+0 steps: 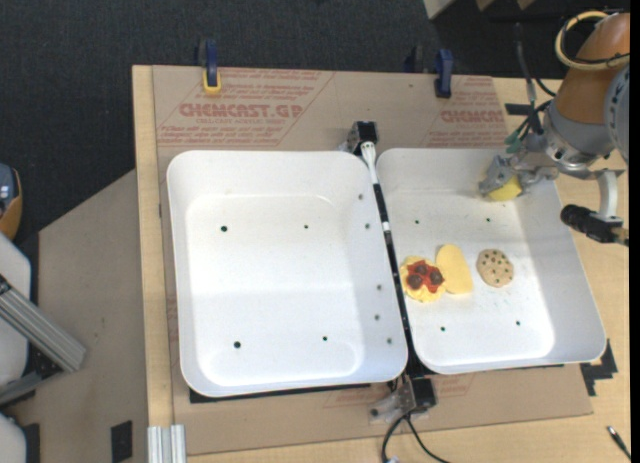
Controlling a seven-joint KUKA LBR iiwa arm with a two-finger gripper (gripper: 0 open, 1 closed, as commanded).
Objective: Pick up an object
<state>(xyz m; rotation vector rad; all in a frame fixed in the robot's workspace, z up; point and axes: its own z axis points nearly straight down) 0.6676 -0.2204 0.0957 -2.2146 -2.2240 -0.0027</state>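
The claw [503,180] was in the right bin [560,346], near its far edge, clamped on a small yellow object [507,191] between its fingers. Nearer the camera than the claw, in the same bin, lay a red-topped pastry [423,277], a pale yellow piece [455,269] touching it, and a cookie [494,267] just beside.

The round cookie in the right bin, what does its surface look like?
Tan with dark specks, like chocolate chips: the cookie, seen in the camera view.
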